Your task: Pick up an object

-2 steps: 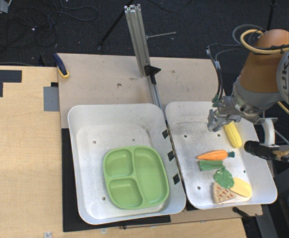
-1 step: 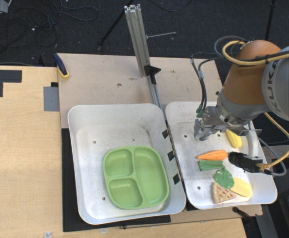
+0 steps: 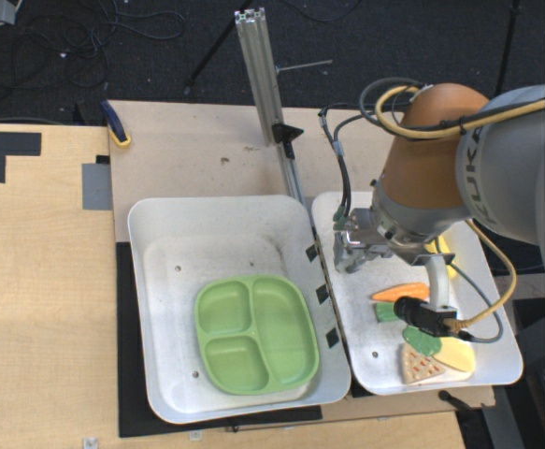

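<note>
Grey arm (image 3: 508, 162), end effector (image 3: 351, 249) downward.

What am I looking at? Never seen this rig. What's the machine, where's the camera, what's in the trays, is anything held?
There is one camera, fixed above the bench and looking down at a slant. The grey machine with the orange band is a robot arm reaching in from the right; its job is to pick up an object. Its pincer hangs over the right bin, near that bin's left side. From this angle I can't make out whether it holds anything.

The left bin holds a green divided plate. The right bin holds small toy-like pieces: an orange carrot shape, a yellow wedge and a waffle-patterned triangle.
</note>
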